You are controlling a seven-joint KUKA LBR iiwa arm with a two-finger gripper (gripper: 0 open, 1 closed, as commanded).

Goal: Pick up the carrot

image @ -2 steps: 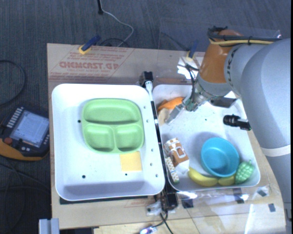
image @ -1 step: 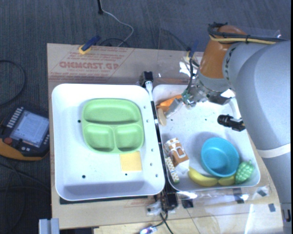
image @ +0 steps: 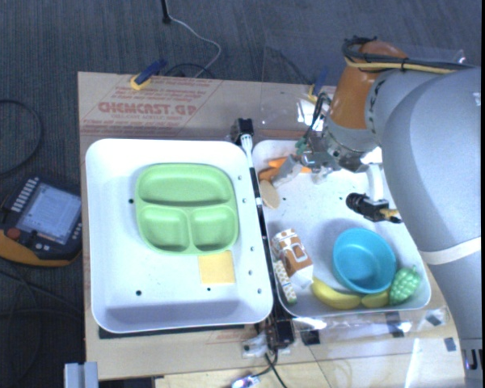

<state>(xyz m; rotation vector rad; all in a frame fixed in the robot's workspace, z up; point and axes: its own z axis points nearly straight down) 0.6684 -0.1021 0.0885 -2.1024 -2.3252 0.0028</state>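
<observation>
The carrot (image: 273, 170) is a short orange piece lying in the far left corner of the right bin (image: 327, 217), close to the divider between the bins. My gripper (image: 305, 158) hangs low over the far side of that bin. It is just right of the carrot's right end, touching it or very near it. The wrist hides where the two meet, so I cannot make out a hold on the carrot.
A tan oval piece (image: 267, 192) lies just in front of the carrot. The right bin also holds a blue bowl (image: 362, 259), a banana (image: 343, 296), a green knobbly fruit (image: 404, 284) and a small printed box (image: 292, 254). In the left bin are a green divided plate (image: 187, 205) and a yellow square (image: 217, 267).
</observation>
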